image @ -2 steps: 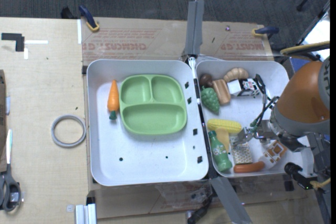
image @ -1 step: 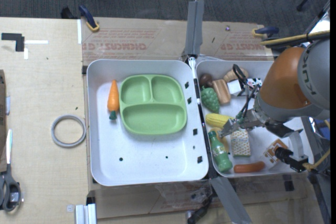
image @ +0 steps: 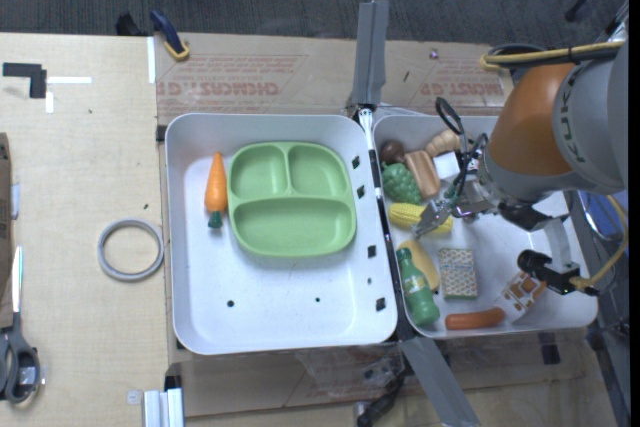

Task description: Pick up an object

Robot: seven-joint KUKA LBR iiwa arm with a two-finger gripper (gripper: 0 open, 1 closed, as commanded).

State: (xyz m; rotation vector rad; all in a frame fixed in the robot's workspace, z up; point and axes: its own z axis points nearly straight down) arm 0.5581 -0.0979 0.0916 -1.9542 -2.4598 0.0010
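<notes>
My gripper [image: 438, 215] hangs low in the right bin [image: 560, 315], at its left-middle, right beside a yellow corn cob [image: 405, 213]. Nothing can be seen held in it. Just behind it lie a bumpy green vegetable [image: 400, 182] and a tan bread roll [image: 423, 173]. In front of it are a banana [image: 426, 262], a green bottle [image: 416, 288], a speckled sponge [image: 458, 272] and a red sausage [image: 475, 319]. The arm's orange band [image: 530, 120] covers the bin's back right.
The left bin [image: 280, 315] holds a green divided plate [image: 293, 199] and a carrot [image: 215, 187] by its left edge. A tape ring [image: 131, 248], scissors [image: 18, 360] and a blue clamp [image: 170, 35] lie on the bench to the left.
</notes>
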